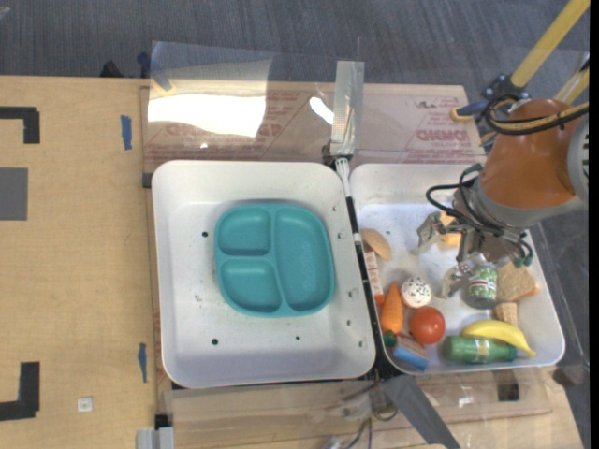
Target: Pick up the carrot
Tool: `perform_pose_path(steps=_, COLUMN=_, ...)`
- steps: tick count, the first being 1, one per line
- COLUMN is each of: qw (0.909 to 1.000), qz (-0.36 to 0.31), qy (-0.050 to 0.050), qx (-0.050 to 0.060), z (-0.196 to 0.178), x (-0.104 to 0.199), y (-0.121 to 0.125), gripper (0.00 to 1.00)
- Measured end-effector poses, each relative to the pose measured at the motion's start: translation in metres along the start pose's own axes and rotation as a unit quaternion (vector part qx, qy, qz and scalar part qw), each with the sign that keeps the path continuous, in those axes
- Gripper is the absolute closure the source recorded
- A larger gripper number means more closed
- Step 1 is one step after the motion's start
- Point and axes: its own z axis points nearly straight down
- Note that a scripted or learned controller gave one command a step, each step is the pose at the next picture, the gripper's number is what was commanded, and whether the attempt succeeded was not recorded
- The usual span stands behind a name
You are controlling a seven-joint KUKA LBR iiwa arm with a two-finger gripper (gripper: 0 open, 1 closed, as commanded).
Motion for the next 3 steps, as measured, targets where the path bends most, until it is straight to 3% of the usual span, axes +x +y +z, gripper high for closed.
perform_pose_path(steps=1, qw=0.9981, qz=-0.061, qy=-0.001, qx=0.0, z=0.001, x=-0.026, y=-0.009, gripper=0.0)
perform_pose_path(steps=2, qw=0.9871, qz=-0.16, qy=-0.001, qx=-0.001, z=0.003, x=-0.047, y=-0.058, gripper=0.0)
perform_pose_path(steps=3, qw=0.9816, qz=-0.191, qy=-0.001, qx=-0.002, z=0.0, x=-0.022, y=0.028, gripper=0.0)
